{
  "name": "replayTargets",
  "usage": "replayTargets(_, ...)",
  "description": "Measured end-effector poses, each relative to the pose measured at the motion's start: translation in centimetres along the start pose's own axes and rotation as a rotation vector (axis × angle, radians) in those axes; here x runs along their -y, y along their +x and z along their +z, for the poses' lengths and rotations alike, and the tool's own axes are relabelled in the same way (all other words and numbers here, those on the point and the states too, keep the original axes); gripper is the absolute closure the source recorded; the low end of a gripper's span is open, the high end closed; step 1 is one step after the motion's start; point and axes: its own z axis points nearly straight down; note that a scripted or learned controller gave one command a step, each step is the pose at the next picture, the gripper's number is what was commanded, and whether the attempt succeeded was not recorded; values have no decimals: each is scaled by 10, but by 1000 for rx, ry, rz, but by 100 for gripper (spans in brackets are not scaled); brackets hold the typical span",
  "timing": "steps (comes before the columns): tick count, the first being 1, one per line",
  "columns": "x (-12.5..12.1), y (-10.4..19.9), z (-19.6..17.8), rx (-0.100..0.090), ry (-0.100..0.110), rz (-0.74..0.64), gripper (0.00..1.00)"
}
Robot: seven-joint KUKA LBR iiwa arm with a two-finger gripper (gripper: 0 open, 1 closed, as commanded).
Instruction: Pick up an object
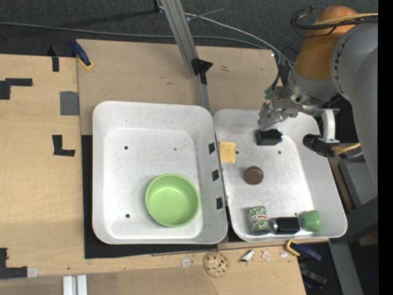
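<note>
Black block (268,137) lies just below fingers (268,119).

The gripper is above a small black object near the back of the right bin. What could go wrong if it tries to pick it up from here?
1. The black object lies close to the back wall of the right bin, so the gripper may bump the wall as it descends.
2. The object looks low and flat, so the grasp may slip over it and come up with nothing.
</note>
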Motion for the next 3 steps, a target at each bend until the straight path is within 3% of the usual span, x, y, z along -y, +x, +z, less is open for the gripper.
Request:
replayTargets(1,0,0,0,0,0,0,0)
replayTargets(3,5,-8,101,2,0,0,0)
